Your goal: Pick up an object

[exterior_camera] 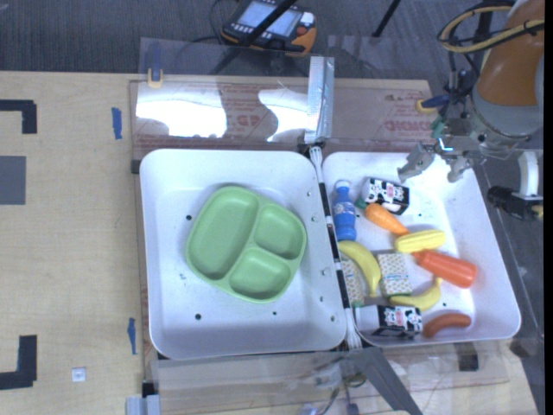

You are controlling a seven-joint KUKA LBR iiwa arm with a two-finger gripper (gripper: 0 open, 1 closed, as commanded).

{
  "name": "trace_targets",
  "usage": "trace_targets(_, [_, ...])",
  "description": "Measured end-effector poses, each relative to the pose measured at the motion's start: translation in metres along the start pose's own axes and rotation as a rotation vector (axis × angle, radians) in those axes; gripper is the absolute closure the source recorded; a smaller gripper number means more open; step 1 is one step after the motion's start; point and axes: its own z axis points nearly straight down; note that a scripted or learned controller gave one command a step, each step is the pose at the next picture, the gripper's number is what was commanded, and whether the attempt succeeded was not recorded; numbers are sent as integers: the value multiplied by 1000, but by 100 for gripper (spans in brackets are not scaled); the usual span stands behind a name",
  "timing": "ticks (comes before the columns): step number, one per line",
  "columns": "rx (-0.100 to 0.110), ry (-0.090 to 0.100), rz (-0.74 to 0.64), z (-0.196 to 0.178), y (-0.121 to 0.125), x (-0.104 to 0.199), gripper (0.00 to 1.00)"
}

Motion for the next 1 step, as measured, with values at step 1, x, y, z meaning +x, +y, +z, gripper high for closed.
trace_targets(1, [-2, -1, -90, 105, -57, 6, 0])
